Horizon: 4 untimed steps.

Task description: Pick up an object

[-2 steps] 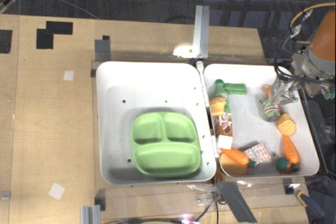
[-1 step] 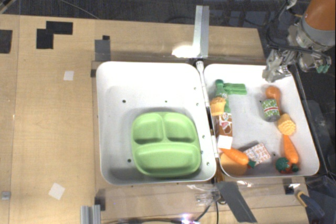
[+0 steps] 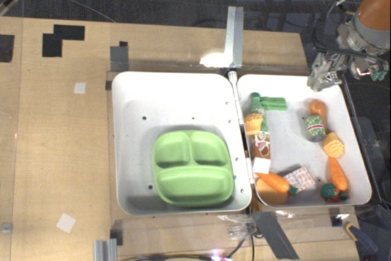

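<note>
Hovering gripper (image 3: 324, 73) — over right bin's (image 3: 287, 122) far corner

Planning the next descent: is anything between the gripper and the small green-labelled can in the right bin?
Nothing visible blocks it. The gripper hovers over the far right corner of the right white bin, and the small green-labelled can lies below it in the picture. An orange rounded toy touches the can's far end, which may crowd a grasp.

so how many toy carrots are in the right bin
2: one carrot lies along the right bin front wall, another carrot near its right wall. More may be hidden among the toys.
</note>
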### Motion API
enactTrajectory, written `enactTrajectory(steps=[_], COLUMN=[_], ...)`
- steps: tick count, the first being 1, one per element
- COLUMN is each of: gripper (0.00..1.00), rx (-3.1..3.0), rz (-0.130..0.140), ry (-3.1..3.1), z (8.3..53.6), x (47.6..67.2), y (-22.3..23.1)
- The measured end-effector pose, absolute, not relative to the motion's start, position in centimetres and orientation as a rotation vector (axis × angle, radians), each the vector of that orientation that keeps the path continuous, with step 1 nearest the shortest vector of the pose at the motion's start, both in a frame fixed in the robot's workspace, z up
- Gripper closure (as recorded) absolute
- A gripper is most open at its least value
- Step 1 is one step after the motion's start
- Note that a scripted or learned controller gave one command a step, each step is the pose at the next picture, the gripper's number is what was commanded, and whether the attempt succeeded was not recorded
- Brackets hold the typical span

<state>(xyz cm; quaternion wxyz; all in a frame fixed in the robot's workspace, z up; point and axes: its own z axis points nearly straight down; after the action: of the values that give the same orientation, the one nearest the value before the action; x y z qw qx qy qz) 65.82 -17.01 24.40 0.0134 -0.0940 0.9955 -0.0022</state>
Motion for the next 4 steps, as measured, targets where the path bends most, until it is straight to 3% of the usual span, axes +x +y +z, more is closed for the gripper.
enactTrajectory(steps=[1,3,4], gripper=[1.0,1.0,1.0], rx=[-0.472,-0.469,-0.786], rz=[-0.001,-0.007,-0.005], ry=[3.093,3.067,3.031], z=[24.4,27.3,25.1], x=[67.1,67.6,63.8], y=[-10.2,-10.1,-15.0])
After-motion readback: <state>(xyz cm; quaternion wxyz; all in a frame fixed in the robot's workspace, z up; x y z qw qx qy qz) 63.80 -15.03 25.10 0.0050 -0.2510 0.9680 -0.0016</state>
